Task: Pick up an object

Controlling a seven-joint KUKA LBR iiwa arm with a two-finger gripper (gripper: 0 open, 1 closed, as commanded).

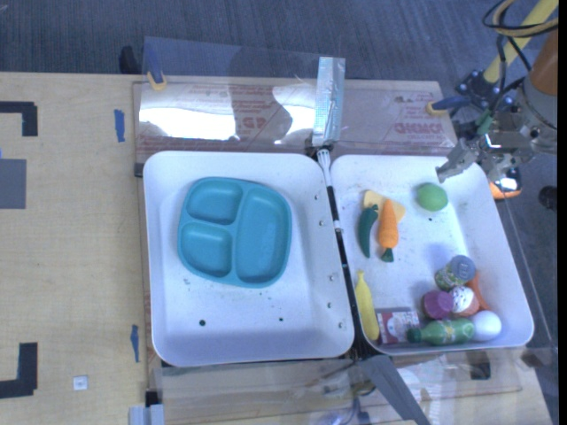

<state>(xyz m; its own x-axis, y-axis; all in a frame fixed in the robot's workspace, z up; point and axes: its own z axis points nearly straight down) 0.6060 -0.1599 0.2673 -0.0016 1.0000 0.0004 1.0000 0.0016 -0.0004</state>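
Observation:
The right bin [500,237] holds several toy foods. A green round fruit [432,197] lies near its far right corner. An orange carrot [387,224], a dark green pod [366,230] and a yellow wedge [376,200] lie together at mid-left. A yellow banana [364,304] rests along the left wall. In the near right corner a grey can [459,270], a purple piece [437,304], a white egg [487,326] and a green cucumber [443,331] are piled up. My gripper [462,160] hangs over the bin's far right rim, just up and right of the green fruit, with nothing seen in it.
The left bin [168,326] carries a blue divided plate [236,230]. A clear plastic sheet and a taped post [329,100] stand behind the bins. Yellow and black cables [514,16] loop over the arm at the upper right.

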